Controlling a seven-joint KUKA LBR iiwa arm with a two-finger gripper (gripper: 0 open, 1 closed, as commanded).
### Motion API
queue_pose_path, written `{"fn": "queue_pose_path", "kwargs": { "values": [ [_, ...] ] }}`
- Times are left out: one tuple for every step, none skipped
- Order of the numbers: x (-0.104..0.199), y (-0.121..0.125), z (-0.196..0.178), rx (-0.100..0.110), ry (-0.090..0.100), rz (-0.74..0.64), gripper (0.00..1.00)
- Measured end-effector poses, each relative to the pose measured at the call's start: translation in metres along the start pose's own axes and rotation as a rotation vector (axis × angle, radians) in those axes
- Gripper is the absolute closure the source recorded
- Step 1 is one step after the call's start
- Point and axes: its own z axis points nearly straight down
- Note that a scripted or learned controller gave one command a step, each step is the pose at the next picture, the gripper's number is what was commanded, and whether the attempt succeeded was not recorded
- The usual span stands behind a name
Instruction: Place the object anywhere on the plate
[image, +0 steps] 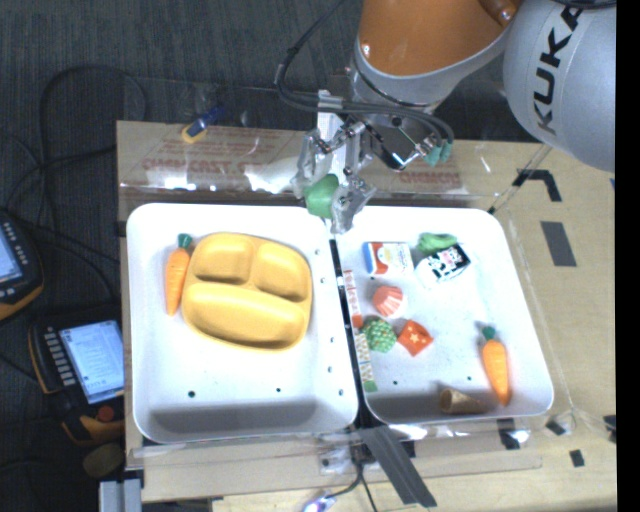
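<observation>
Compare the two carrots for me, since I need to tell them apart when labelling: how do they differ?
The left-bin carrot lies beside the yellow plate, by the bin's left wall; the right-bin carrot lies near that bin's right wall, among small toys. The left-bin carrot stands nearly straight up the picture; the right-bin carrot tilts slightly. The left-bin carrot looks slimmer and longer, the right-bin carrot stubbier. Both are orange with green tops pointing toward the far edge.

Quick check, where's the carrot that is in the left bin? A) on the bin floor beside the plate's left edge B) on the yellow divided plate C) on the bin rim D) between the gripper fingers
A: the small orange carrot with a green top lies on the white floor of the left bin, just off the left edge of the yellow divided plastic plate.
</observation>
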Motion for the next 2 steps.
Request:
{"fn": "queue_pose_path", "kwargs": {
  "values": [
    [0.021, 0.096, -0.101, -0.001, -0.001, -0.001, 1.0],
    [0.009, 0.11, -0.1, 0.0, 0.0, -0.093, 1.0]
  ]
}}
